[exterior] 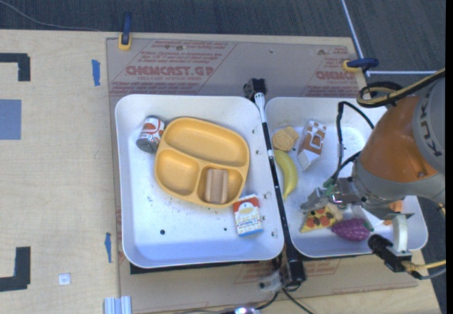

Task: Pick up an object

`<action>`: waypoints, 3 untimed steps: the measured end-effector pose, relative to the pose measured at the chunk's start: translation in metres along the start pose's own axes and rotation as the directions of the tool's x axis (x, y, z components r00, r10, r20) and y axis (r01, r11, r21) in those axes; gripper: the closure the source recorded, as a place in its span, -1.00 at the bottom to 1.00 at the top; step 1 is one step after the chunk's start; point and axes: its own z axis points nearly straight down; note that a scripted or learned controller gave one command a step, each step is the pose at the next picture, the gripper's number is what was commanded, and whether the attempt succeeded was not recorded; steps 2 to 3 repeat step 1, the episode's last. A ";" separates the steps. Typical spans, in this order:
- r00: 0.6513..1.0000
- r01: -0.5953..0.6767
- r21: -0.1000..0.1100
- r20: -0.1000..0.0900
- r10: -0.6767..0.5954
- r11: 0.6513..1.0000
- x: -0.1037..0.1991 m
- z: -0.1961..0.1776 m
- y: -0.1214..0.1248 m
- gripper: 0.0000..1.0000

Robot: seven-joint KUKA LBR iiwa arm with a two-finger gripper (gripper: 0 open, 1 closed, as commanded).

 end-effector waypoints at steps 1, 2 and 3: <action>1.000 -0.001 -0.006 0.003 0.001 1.000 -0.001 -0.011 0.002 1.00; 1.000 -0.001 -0.006 0.003 0.001 1.000 -0.001 -0.011 0.002 1.00; 1.000 -0.001 -0.006 0.003 0.001 1.000 -0.001 -0.011 0.002 1.00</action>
